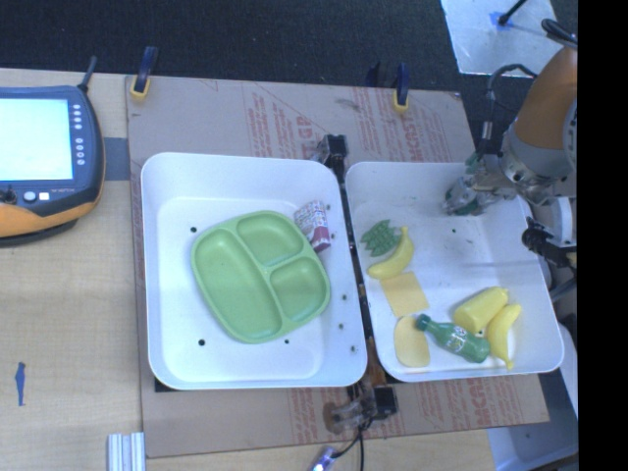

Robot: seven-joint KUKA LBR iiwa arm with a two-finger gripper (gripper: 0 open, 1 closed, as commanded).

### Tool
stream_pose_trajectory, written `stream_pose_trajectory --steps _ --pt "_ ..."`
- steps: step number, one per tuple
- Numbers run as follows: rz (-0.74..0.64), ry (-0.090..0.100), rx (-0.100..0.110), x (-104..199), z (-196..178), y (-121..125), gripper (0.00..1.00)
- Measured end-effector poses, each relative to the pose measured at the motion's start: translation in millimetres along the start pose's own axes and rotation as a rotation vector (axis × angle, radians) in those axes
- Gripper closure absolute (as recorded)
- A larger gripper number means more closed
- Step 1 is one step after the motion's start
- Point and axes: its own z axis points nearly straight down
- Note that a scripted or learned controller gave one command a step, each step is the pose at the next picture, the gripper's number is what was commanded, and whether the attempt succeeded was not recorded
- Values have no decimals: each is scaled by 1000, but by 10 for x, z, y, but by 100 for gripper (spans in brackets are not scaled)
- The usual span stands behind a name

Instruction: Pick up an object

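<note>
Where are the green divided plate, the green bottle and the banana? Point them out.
green divided plate (260, 276): camera view, on its central ridge.
green bottle (455, 339): camera view, on its body.
banana (394, 256): camera view, on its curved middle.

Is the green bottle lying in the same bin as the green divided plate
No, the green bottle lies in the right bin; the plate sits in the left bin.
</note>
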Motion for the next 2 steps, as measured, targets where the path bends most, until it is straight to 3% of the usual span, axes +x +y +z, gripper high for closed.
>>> stream_pose_trajectory --steps 1,2 --pt "4 -1 1 124 -752 -931 100" --pt "3 0 0 678 -1240 -447 100"
